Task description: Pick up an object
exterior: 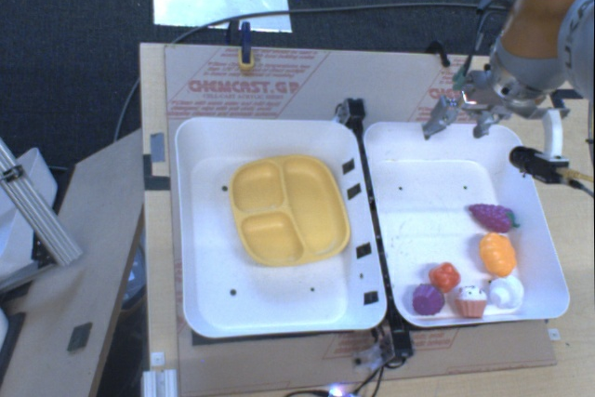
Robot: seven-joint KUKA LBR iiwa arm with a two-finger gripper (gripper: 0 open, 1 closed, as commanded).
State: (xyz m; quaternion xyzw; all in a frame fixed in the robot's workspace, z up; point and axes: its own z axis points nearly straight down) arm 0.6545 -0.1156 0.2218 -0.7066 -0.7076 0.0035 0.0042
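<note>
My gripper [459, 126] hangs above the back rim of the right bin [437, 191], its two fingers spread open with nothing between them. Toy foods lie well below it in that bin's front right corner: a purple grape bunch [493, 217], an orange pepper [497, 254], a small red tomato [444, 275], a purple ball-shaped piece [428, 299], a cupcake [471, 300] and a white piece [507, 292]. The left bin [209, 293] holds a yellow divided plate [288, 208].
A black divider with clips [364, 209] runs between the two bins. Behind the bins lies a cardboard sheet [279, 79] with a blue and yellow clamp [245, 46]. A metal rail [33, 205] juts in at the left edge.
</note>
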